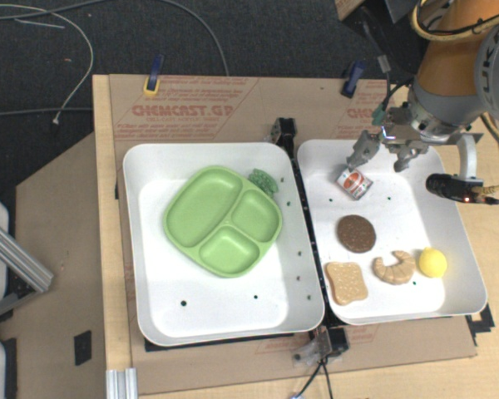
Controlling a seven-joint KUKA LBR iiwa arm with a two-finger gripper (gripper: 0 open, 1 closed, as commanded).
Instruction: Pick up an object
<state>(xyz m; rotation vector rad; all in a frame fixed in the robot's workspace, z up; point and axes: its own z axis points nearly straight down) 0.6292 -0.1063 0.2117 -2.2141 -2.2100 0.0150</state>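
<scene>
Camera view: the counter (108,223) carries two white bins; the left bin (150,298) holds a smooth green divided plate (223,220). In the upper part of the right bin (461,264), my fingers (384,151) hang spread, pinching nothing. The small red-and-white can (354,182) lies tilted on its side just below-left of them, long axis running diagonally.

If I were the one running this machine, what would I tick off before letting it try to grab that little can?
1. Small red and white can inside the right white bin: ok.
2. End effector above the can: ok, roughly.
3. Can between its fingers: not ok, the can lies below them.
4. Neighbours apart from the can: ok, the brown round patty sits nearer the camera.
5. Can upright: not ok, it is tilted.
</scene>
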